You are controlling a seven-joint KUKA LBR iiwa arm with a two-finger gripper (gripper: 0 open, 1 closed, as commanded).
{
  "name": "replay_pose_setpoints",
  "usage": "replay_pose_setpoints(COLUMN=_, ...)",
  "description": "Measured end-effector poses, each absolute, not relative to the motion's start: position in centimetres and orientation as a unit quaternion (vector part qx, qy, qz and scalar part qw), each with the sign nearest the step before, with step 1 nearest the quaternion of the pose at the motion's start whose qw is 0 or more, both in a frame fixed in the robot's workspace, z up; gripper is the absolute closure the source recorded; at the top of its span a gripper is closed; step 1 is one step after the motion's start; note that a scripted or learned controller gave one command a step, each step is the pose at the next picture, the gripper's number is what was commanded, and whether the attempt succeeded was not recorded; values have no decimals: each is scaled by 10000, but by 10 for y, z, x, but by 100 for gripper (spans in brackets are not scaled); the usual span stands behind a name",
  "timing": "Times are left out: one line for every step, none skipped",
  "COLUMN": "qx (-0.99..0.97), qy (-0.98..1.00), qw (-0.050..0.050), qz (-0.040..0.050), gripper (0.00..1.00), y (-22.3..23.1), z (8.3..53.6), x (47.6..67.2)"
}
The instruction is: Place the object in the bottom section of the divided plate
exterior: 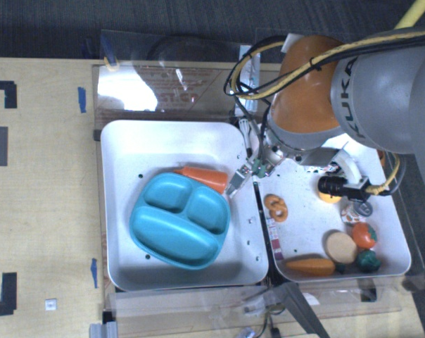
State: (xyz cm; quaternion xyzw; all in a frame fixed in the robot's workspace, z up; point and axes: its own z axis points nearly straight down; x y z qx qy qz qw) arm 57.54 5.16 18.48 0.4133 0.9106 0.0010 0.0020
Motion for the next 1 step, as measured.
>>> replay_pose_setpoints(qx=4133, qy=9106, qw=20, qz=10, gripper=0, y=52, z=185, x=575)
